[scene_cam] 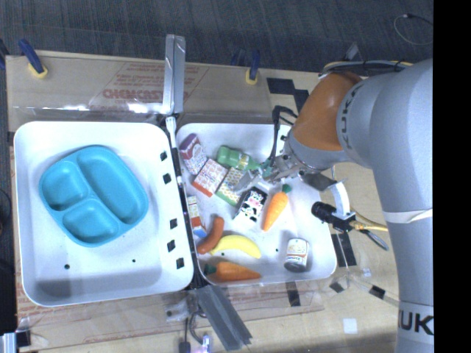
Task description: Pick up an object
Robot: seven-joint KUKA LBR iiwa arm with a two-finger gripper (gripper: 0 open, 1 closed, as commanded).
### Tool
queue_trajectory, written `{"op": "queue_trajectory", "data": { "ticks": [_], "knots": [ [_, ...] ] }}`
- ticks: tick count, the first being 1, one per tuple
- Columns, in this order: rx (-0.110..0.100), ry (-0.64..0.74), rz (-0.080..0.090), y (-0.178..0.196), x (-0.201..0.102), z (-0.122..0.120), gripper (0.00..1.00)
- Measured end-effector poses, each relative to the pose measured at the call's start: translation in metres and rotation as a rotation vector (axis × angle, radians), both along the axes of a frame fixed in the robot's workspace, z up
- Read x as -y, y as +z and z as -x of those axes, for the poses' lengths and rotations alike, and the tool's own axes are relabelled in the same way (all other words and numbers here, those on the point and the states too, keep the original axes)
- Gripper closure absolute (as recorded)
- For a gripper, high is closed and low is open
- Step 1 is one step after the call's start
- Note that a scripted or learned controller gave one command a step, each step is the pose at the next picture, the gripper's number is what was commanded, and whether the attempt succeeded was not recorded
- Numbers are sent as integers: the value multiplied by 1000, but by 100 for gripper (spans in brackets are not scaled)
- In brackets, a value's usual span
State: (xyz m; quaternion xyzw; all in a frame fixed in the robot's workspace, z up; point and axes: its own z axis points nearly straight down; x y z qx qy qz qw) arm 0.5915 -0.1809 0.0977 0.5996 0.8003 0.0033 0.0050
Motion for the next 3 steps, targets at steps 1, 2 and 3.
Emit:
{"op": "queue_trajectory", "data": {
  "ticks": [1,2,3],
  "knots": [
    [-4,-30,-2,-2,26,52,0],
    [-7,-26,-2,5,26,52,100],
    [-16,-457,-2,111,23,64,100]
  ]
}}
